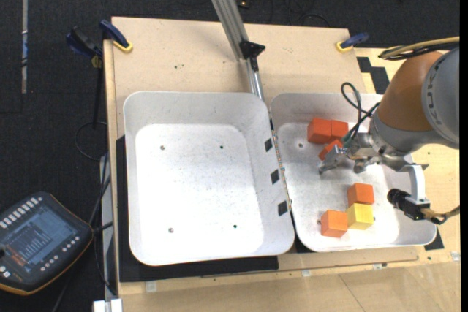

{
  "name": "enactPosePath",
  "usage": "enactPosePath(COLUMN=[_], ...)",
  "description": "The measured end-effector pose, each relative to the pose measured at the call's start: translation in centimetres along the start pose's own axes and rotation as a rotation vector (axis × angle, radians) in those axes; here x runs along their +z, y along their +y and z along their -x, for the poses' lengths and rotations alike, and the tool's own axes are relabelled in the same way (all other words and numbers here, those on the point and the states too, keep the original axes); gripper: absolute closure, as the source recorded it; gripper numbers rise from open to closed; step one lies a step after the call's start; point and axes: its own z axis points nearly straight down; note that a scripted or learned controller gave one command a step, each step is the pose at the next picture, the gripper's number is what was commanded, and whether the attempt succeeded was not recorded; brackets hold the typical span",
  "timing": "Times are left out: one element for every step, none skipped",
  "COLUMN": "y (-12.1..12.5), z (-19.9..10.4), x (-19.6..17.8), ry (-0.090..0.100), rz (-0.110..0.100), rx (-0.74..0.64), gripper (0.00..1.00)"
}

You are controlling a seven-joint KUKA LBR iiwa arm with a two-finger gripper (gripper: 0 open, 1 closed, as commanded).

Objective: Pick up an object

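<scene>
The right bin (307, 230) holds several blocks. A wide orange block (327, 131) lies toward its back. A smaller orange piece (327, 151) sits just in front of that one, touching the gripper's upper left side and partly hidden by it. Nearer the front lie an orange cube (360, 193), a yellow cube (361, 216) and another orange cube (333, 223) close together. My gripper (341, 165) hangs low over the middle of the right bin, open, its fingers spread apart with bare bin floor between them. The front cubes lie apart from it.
The left bin (146, 179) stands beside the right one, the two rims meeting at the middle. A slanted metal pole (223, 0) comes down to the bench's back. The grey arm with its orange band (409, 95) covers the right bin's right edge. A teach pendant (36, 241) lies on the floor at left.
</scene>
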Motion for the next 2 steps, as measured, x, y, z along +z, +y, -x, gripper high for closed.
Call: enactPosePath(y=[0.1, -0.5], z=[0.0, 0.8], x=[-1.1, -6.4], ry=[-0.001, -0.003], rz=[0.004, 0.009], rx=[0.0, 0.001], gripper=[1.0, 1.0])
